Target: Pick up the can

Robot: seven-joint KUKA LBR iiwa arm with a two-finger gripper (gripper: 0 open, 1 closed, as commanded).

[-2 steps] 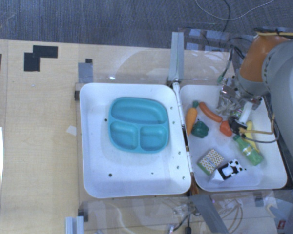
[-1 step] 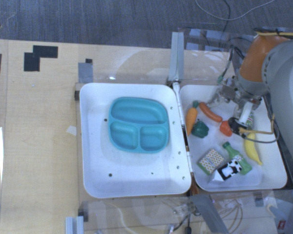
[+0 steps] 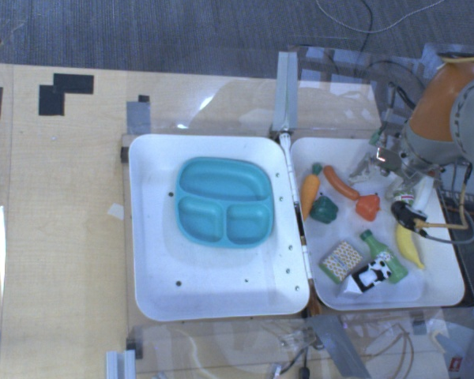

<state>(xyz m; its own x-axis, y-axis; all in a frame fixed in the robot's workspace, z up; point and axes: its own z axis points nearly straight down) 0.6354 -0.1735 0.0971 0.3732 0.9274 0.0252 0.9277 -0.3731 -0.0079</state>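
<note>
Fingers [image 3: 362, 170] of the gripper [image 3: 383, 176] look spread apart with nothing between them, though they are small and partly blurred. They hang over the far part of the right bin [image 3: 450, 290].

No item is plainly a can. The likeliest one is a stubby dark green can [image 3: 324, 209] in the left half of the right bin, near the wall shared with the other bin. It lies well apart from the gripper and nothing grips it. A carrot [image 3: 309, 192] lies just beside it on the wall side, its green top pointing away from the camera. A sausage [image 3: 341, 184] slants just behind the can, and a small red thing [image 3: 367, 206] sits between the can and the gripper, below the fingers in the view.

Nearer the front of the bin are a patterned box [image 3: 341, 260], a green bottle [image 3: 377, 245] and a black-and-white carton [image 3: 375, 275], close together. A banana [image 3: 408, 245] lies toward the right wall.

The arm [image 3: 454, 93] comes in from the right over the bin's far right corner. Its orange band sits above the grey wrist, which leans down and to the left toward the gripper.

The left bin [image 3: 142, 235] holds a blue divided plate [image 3: 225, 202] near its middle. Both bins rest on a pale wooden bench [image 3: 55, 235].
</note>
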